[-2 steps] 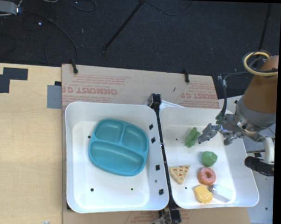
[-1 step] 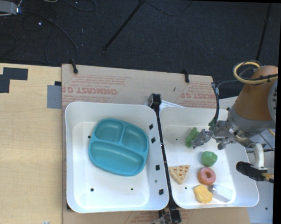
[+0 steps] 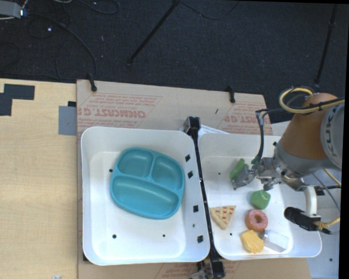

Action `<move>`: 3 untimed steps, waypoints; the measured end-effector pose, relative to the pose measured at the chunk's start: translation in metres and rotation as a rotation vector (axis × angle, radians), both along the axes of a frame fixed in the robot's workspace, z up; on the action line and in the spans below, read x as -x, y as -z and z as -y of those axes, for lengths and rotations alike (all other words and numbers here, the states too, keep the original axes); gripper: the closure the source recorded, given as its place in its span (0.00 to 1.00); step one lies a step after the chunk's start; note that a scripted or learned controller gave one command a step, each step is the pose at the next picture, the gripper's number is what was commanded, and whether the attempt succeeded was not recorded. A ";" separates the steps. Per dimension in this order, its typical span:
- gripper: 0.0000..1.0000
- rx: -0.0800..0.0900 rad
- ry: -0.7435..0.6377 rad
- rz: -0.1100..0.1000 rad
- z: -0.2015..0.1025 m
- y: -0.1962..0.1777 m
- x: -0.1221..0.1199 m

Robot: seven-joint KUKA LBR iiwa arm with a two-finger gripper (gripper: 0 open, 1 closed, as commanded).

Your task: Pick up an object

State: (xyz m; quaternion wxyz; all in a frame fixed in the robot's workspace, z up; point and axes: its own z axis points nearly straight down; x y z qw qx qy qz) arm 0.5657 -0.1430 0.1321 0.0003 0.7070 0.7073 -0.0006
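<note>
Pickle [image 3: 238,168], elongated, smooth green, lies beside fingers [image 3: 246,176] in white bin [image 3: 220,149].

wooden bench [image 3: 28,187]: cardboard sheet [image 3: 135,108], two white bins [image 3: 98,161] side by side.

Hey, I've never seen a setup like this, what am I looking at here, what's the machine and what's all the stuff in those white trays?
One camera looks down at a slant on a bench with two white bins. The grey and orange machine on the right is a robot arm; its end effector hangs over the right bin, touching or just above a green piece. Whether it grips that, I cannot tell. Also there: a green ball, waffle wedge, pink donut and yellow piece. The left bin holds a blue divided plate.
</note>
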 end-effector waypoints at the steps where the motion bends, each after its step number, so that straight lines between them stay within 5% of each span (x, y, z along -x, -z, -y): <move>1: 1.00 -0.002 0.003 -0.005 0.000 -0.011 0.001; 3: 1.00 -0.001 -0.001 0.000 -0.005 -0.092 -0.006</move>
